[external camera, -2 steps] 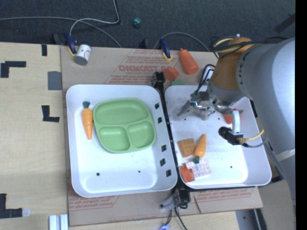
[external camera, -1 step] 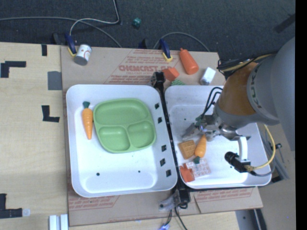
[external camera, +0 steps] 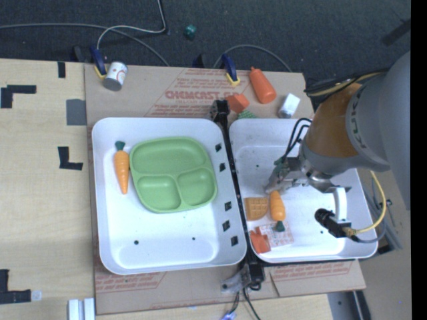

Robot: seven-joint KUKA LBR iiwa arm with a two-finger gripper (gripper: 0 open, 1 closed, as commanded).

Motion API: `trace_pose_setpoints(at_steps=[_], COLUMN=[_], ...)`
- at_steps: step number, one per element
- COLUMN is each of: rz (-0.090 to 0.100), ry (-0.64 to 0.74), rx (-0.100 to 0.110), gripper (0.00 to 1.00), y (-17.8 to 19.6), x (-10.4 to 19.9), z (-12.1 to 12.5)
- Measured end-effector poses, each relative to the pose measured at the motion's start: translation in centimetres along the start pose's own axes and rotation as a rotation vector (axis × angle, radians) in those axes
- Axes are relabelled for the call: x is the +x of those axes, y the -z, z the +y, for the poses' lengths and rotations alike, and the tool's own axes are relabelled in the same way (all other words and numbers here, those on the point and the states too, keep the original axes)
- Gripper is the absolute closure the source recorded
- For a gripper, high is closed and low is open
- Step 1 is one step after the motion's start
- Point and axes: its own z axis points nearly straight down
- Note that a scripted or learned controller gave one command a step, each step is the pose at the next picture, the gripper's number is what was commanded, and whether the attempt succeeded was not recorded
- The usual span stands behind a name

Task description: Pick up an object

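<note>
Cardboard sheeting is lying under two white bins. Within the right bin, the gripper is hovering just above a toy carrot beside a waffle piece; its finger spread cannot be told, and nothing is showing between its fingers. Across in the left bin, a green plate is sitting beside another carrot.

Probably a robotics lab; taped bench; clamped cardboard; loose cables.

The gripper hangs low inside the right bin, just above a small carrot. A waffle piece lies touching that carrot, on its left.
</note>
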Motion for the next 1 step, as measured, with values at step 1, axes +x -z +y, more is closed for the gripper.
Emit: trace_pose_setpoints(at_steps=[1], rz=[0.004], ry=[0.002], rx=[0.006], gripper=[1.00], y=[8.79], x=[6.29], z=[4.15])
